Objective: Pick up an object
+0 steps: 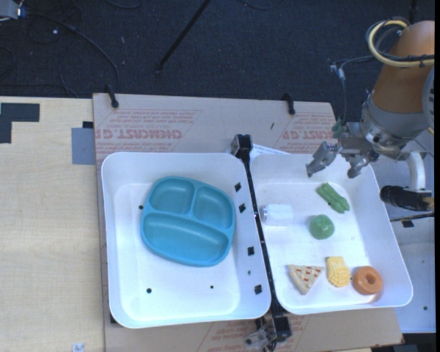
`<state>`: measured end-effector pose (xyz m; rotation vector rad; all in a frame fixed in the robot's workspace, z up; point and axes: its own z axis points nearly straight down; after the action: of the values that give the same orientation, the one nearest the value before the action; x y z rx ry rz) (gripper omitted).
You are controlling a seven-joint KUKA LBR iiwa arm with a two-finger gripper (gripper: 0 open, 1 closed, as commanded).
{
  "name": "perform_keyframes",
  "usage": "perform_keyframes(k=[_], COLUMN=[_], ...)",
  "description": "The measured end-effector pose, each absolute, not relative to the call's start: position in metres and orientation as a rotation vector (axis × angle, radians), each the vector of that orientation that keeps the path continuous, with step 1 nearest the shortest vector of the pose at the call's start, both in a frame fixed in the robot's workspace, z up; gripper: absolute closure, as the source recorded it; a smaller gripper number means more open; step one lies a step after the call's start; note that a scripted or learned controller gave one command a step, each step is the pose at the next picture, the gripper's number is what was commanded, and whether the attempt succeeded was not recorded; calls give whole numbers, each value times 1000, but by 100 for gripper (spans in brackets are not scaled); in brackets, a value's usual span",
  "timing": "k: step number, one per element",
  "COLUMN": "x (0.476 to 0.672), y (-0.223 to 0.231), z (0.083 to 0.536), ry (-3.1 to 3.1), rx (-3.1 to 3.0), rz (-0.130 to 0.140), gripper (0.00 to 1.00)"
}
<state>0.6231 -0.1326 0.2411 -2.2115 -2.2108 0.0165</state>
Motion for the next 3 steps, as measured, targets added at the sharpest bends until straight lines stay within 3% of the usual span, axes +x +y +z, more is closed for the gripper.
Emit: perform_keyframes(k=[1, 3], x=[625, 631], y=[-133, -133], z=[247, 138], ry=[-2218, -2214], rx=[-2215, -2213], rz=[7, 12], gripper=[0, 0])
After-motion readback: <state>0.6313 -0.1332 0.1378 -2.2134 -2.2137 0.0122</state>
